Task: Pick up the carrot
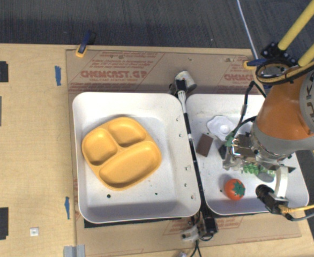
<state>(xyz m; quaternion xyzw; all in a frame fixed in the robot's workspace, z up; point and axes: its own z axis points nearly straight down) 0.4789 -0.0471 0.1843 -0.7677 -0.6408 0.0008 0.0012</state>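
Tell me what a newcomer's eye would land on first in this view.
The big yellow divided tray stands out first, lying in the left bin. Next comes the arm's orange band, over the right bin. Below it, near that bin's front edge, sits a small orange-red item with a green top, and beside the divider lies a small brown block.

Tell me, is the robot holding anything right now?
It cannot be told. The gripper sits low in the right bin, above the carrot.
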